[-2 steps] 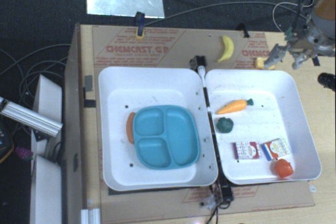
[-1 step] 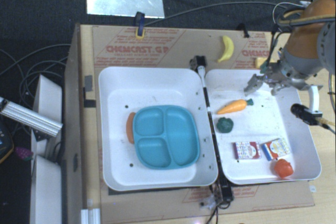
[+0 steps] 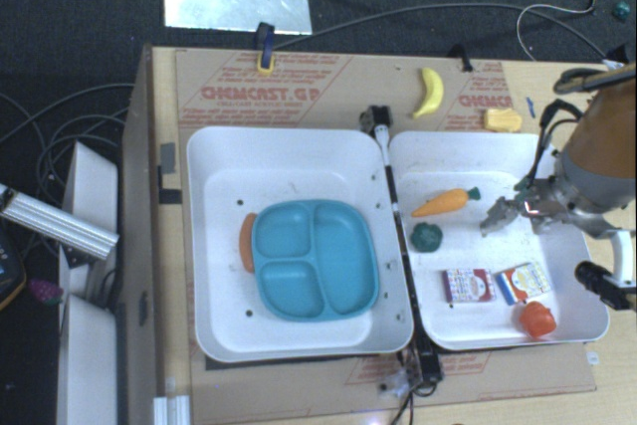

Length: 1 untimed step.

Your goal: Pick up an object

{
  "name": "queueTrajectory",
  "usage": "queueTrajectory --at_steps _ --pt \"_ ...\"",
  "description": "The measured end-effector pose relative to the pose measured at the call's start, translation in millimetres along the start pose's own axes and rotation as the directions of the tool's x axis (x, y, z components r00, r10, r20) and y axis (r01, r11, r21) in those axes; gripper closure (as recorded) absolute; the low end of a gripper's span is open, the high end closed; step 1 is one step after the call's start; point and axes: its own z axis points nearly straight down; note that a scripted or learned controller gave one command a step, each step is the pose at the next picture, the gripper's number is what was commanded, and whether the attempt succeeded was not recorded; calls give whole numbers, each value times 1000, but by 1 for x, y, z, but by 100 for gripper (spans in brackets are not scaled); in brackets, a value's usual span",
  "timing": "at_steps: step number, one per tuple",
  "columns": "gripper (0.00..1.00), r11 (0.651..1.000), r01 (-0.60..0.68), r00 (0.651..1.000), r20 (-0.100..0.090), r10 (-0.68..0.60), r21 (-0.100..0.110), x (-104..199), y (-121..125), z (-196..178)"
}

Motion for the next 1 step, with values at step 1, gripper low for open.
queueTrajectory --at_steps 1 --pt "0 1000 4 1000 -2 -4 2 55 37 72"
